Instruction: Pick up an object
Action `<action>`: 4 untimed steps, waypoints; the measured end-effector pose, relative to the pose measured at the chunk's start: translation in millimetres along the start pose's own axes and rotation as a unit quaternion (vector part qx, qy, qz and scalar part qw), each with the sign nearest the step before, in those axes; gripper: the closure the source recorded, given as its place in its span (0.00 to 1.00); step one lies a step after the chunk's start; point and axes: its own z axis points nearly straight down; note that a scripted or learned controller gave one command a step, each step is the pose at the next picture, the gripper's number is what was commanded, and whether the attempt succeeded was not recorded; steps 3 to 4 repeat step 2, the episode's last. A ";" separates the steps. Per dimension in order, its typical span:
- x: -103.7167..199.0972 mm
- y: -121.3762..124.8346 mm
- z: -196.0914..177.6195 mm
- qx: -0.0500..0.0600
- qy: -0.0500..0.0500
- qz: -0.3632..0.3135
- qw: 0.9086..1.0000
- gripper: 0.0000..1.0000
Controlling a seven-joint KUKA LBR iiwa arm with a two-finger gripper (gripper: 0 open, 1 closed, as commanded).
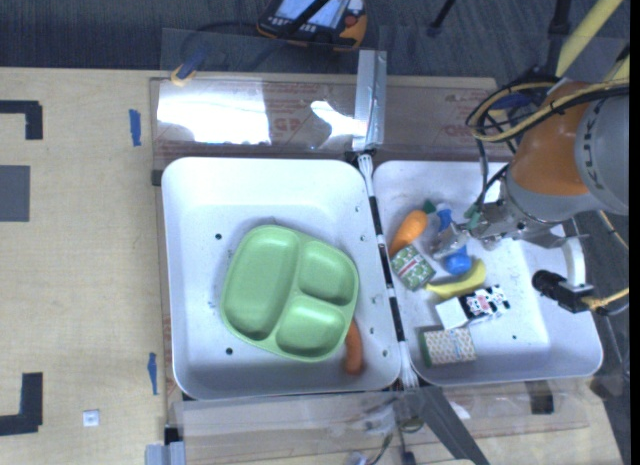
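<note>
- The things I could pick lie in the right bin [575,348], a cluster of about six small items near its left and middle.
- One carrot [409,229] sits up by the divider, tilted, with a green top.
- One banana [459,282] lies just below my gripper [462,234], with one small blue piece [456,260] between them.
- One green and white packet [412,267] rests just beside the carrot's lower end.
- One black and white cow-patterned box [481,306] lies below the banana, touching it or nearly so.
- One speckled flat block [448,345] sits near the bin's front wall.
- My gripper hangs low over the cluster, just right of the carrot; whether it is released or clenched I cannot tell.
- The left bin [190,283] holds one green divided plate [288,291] with three compartments, and one orange sausage-shaped piece [353,347] against the plate's lower right edge.
</note>
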 end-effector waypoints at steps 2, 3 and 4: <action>37.3 -21.3 -92.4 0.002 0.000 0.048 0.999 1.00; 37.3 -21.3 -92.4 0.002 0.000 0.048 0.999 1.00; 37.3 -21.3 -92.4 0.002 0.000 0.048 0.999 1.00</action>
